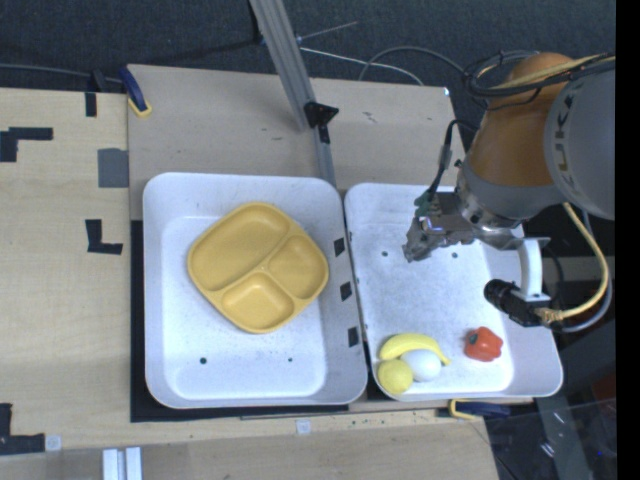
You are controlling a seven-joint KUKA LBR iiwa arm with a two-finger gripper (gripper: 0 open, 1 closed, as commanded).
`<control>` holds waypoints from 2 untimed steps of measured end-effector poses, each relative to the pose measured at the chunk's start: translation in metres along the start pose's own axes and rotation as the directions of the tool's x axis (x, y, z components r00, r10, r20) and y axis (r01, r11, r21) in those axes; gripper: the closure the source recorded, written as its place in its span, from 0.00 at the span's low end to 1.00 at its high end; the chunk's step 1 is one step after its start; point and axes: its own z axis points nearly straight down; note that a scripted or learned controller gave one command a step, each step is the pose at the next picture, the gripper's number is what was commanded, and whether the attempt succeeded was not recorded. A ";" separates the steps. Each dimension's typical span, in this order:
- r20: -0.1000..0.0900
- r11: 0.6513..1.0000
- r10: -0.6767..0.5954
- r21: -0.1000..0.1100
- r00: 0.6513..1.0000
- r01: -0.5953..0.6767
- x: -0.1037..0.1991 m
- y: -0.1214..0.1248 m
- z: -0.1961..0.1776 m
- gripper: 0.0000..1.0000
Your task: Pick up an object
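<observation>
Right now the gripper (418, 243) hangs over the upper part of the right bin (395, 298), right of the frame's centre, above bare floor with nothing under it. How its fingers stand I cannot tell; the wrist hides them. Candidates for picking lie well below it, along the bin's lower edge: a yellow banana (413, 345) curved over a white egg (427, 366), a yellow lemon (395, 376) touching both, and a red pepper (483, 344) just apart to their right. Clustered so, the first three would probably crowd a grasp; the pepper looks easier. A yellow divided plate (258, 266) sits in the left bin (170, 268), likely too flat to grip.
</observation>
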 end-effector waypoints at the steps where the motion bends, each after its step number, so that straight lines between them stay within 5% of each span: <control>1: 0.001 1.000 0.001 0.002 1.000 -0.001 0.051 0.005 0.011 1.00; 2: 0.001 1.000 -0.001 0.001 1.000 0.001 0.111 0.011 0.013 1.00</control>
